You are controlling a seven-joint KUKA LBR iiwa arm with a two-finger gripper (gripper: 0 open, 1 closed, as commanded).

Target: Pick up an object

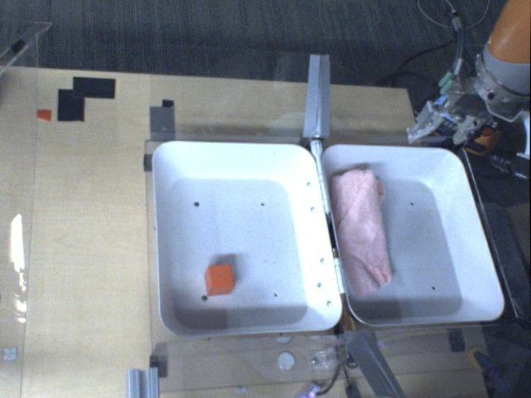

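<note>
A small orange block (220, 279) lies in the left bin (174, 222), toward its near left part. A pink rolled cloth (361, 226) lies lengthwise along the left side of the right bin (452, 247). My gripper (438, 121) hangs beyond the far right corner of the right bin, well apart from both objects. Behind it the orange band of the arm (510, 23) shows at the top right. I see nothing in the gripper.
A grey metal post (317, 98) stands at the far end of the divide between the bins. Black and orange markers (79, 96) lie on the wooden bench at the far left. Cables (452, 15) loop near the arm.
</note>
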